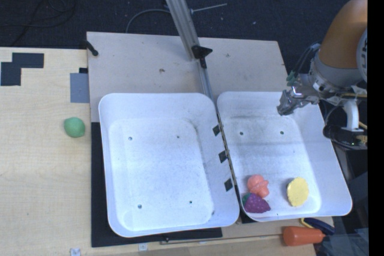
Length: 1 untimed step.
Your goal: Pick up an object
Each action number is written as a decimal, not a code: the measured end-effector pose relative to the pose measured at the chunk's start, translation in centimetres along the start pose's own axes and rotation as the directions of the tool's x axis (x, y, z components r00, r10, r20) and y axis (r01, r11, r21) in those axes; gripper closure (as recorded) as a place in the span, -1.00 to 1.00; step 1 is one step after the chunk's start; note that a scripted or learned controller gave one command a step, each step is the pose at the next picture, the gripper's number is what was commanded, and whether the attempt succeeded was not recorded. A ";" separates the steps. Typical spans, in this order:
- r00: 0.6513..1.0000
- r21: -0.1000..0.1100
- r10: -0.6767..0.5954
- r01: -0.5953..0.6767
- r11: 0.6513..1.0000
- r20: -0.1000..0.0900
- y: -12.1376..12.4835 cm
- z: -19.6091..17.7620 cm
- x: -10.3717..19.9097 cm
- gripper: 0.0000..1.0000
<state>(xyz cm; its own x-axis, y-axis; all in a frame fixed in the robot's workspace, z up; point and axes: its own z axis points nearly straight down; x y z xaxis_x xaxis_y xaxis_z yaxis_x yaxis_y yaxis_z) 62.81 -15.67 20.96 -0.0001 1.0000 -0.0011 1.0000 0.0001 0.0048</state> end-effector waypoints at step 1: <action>1.000 0.005 0.000 0.000 1.000 -0.001 0.0 0.0 0.0 1.00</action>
<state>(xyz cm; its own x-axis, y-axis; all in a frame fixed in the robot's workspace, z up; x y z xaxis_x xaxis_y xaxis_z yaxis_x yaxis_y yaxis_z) 62.82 -15.65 20.98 -0.0006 1.0000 0.0000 1.0000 0.0006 -0.0002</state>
